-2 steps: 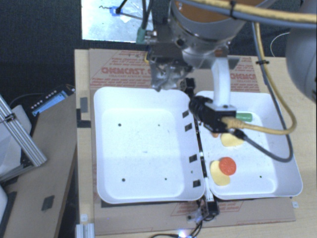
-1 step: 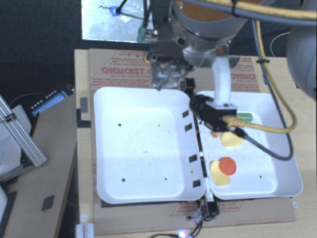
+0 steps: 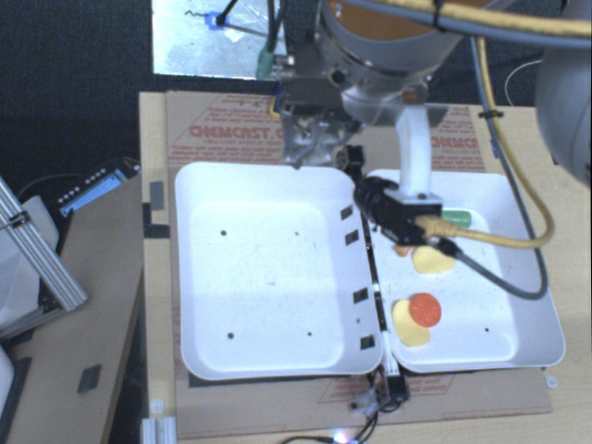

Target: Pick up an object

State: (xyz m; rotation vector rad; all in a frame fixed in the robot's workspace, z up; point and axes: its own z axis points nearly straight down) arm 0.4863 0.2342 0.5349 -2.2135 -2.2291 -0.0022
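Note:
The right bin (image 3: 518, 340) holds several small objects: a red-orange disc (image 3: 425, 309) resting partly on a yellow piece (image 3: 410, 329), a pale yellow piece (image 3: 433, 261), a green item (image 3: 457, 218) and a small orange bit (image 3: 402, 249). My gripper (image 3: 313, 148) hangs over the far rim of the left bin (image 3: 268, 257), near the divide between the two bins. The arm's grey body and a black cable mount (image 3: 393, 209) cover the right bin's far left corner. I see no object between the gripper's tips.
A yellow hose (image 3: 499, 240) and a grey cable (image 3: 499, 280) loop over the right bin. Brown cardboard (image 3: 222, 128) lies under both bins. An aluminium rail (image 3: 37, 257) and a black-and-blue device (image 3: 92, 188) sit at the left.

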